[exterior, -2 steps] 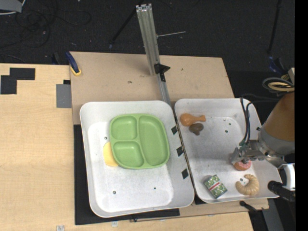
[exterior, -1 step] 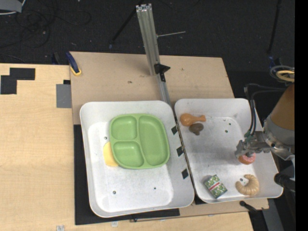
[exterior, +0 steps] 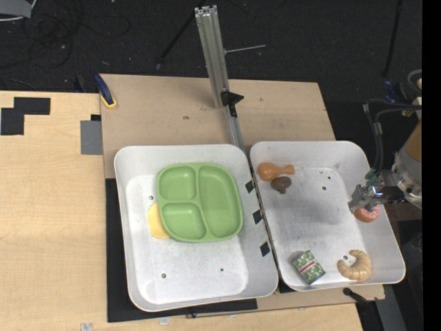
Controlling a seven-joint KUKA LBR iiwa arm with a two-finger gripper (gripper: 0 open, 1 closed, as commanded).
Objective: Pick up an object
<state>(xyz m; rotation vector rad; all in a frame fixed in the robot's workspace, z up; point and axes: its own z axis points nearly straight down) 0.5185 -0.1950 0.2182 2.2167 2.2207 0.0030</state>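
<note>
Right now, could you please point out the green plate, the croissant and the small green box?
green plate (exterior: 200, 203): camera view, on its middle divider.
croissant (exterior: 355, 265): camera view, on its curved body.
small green box (exterior: 308, 267): camera view, on its top face.

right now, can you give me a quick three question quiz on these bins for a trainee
1. True or false: the green divided plate lies in the left bin.
2. Which thing lies nearest the croissant? A) the green packet B) the orange drumstick toy C) the yellow piece
3. Fill in: the pincer is at the right bin's ____ rim, just above a pink-red object.

Key: 1 true; 2 A; 3 right.
</note>
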